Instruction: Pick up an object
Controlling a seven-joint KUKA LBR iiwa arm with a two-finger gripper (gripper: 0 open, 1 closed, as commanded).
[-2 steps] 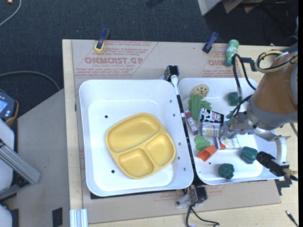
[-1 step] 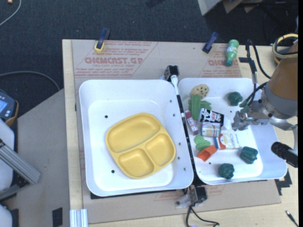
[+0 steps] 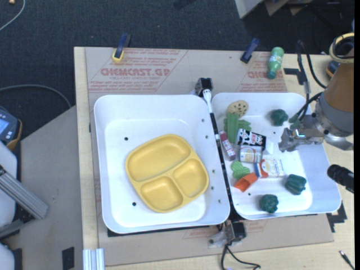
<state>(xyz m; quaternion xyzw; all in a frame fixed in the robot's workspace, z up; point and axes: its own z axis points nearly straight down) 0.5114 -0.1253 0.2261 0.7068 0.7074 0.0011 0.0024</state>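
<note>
My gripper (image 3: 288,140) hangs over the right side of the right bin (image 3: 323,204), on the grey arm with the orange band that comes in from the right. It is above bare bin floor, with nothing seen held. Left of it lie a black-and-white carton (image 3: 248,137) and a small white packet (image 3: 251,155). Just below it is a white carton (image 3: 273,167). A dark green toy vegetable (image 3: 278,116) lies above and left of the gripper, another green one (image 3: 295,183) below it.
The right bin also holds a cookie (image 3: 239,106), a long green vegetable (image 3: 232,122), an orange piece (image 3: 244,183) and a broccoli-like piece (image 3: 269,203). A yellow divided plate (image 3: 167,172) lies in the left bin (image 3: 107,122). A green bottle (image 3: 275,62) lies on the bench behind.
</note>
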